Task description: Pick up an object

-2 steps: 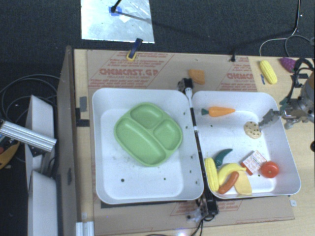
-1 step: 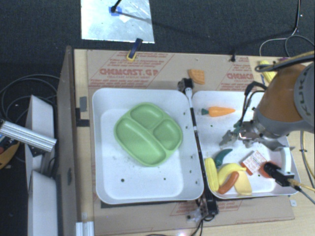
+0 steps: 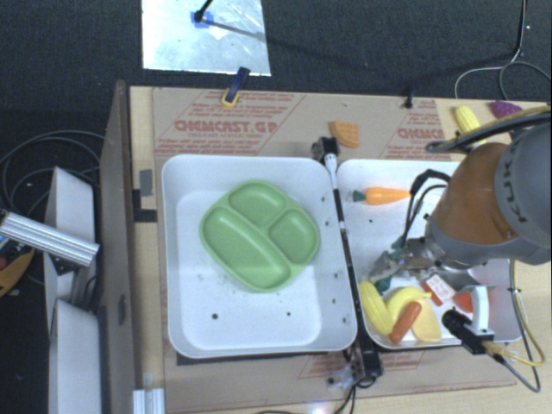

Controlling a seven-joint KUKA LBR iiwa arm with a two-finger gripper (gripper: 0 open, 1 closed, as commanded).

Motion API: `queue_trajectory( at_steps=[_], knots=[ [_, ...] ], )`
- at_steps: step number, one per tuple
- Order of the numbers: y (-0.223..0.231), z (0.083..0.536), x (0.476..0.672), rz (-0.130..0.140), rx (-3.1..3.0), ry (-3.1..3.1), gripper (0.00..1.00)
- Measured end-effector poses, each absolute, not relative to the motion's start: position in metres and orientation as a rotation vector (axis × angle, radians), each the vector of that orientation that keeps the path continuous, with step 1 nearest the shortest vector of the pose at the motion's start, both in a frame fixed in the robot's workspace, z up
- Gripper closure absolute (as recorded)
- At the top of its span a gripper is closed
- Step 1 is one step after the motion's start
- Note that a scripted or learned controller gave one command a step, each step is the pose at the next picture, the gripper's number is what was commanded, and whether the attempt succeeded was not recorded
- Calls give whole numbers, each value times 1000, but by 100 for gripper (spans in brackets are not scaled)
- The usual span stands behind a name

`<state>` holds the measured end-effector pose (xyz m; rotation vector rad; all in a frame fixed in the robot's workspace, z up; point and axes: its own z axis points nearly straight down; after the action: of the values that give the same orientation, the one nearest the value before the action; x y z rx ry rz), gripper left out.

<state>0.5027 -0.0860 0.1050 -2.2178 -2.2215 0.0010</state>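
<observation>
My gripper (image 3: 385, 271) hangs low in the right bin (image 3: 373, 224), near that bin's left wall. It sits just above a yellow banana-like toy (image 3: 372, 302). Beside that lie a second yellow piece (image 3: 407, 297) and an orange-red sausage-shaped toy (image 3: 405, 321), all in the bin's near left corner. A toy carrot (image 3: 385, 196) lies at the far end of the same bin, apart from the gripper. The grey arm with its orange band (image 3: 473, 198) covers the bin's right half.
The left bin (image 3: 194, 317) holds a green divided plate (image 3: 259, 234). Small red and white pieces (image 3: 442, 290) lie under the wrist. An orange toy (image 3: 345, 133), a yellow piece (image 3: 466, 117) and a purple piece (image 3: 504, 108) rest on the cardboard behind the bins.
</observation>
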Motion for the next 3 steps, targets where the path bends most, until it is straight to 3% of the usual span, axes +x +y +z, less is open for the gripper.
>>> queue_trajectory(
  at_steps=[1,2,3],
  knots=[
    [-87,117,505,-4,-2221,-2225,100],
    [-87,117,505,-3,-2221,-2224,0],
    [-99,83,499,0,-2222,-2220,0]
  ],
)
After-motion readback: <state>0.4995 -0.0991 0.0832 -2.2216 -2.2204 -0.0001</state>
